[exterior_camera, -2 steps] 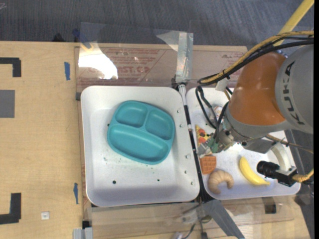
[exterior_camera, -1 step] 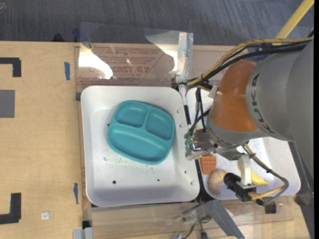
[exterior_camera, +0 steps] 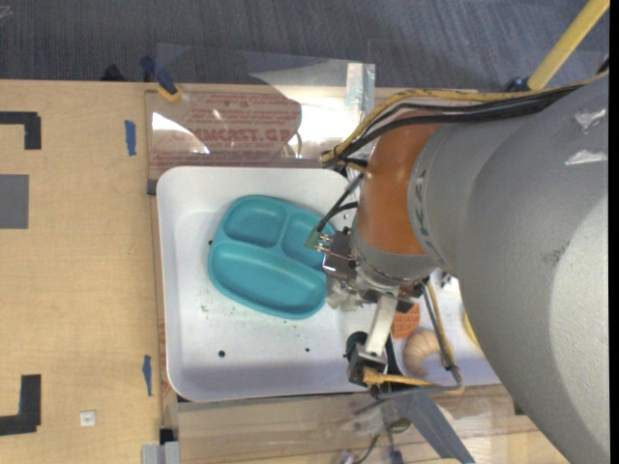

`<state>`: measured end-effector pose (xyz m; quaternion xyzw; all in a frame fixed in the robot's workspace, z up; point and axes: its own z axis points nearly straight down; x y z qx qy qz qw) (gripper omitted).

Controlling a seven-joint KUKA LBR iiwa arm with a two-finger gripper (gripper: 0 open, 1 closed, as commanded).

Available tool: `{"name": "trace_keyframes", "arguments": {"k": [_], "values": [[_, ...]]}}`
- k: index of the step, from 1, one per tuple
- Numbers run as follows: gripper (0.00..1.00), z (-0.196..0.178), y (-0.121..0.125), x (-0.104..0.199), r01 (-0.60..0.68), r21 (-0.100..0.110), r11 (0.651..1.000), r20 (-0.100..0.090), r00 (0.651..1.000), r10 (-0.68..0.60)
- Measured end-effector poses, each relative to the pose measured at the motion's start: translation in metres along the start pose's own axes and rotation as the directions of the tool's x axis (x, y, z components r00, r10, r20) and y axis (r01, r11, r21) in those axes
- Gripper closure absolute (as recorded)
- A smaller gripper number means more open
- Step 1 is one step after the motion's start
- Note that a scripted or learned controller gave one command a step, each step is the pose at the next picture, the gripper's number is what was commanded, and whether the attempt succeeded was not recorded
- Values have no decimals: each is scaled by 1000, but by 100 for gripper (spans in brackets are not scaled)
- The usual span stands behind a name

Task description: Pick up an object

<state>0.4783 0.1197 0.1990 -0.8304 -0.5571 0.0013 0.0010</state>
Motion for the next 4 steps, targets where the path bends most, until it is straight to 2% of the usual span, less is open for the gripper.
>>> {"name": "trace_keyframes", "arguments": {"k": [1,2,3,4], "values": [[100,10,-15,56,-482,0,876,1,876,482],[100,5,-30,93,-735,-1,678,-3,678,735],[100,7,-39,97,-832,-1,555,-3,555,832],[100,-76,-38,93,-621,-1,784,-3,784,621]]}}
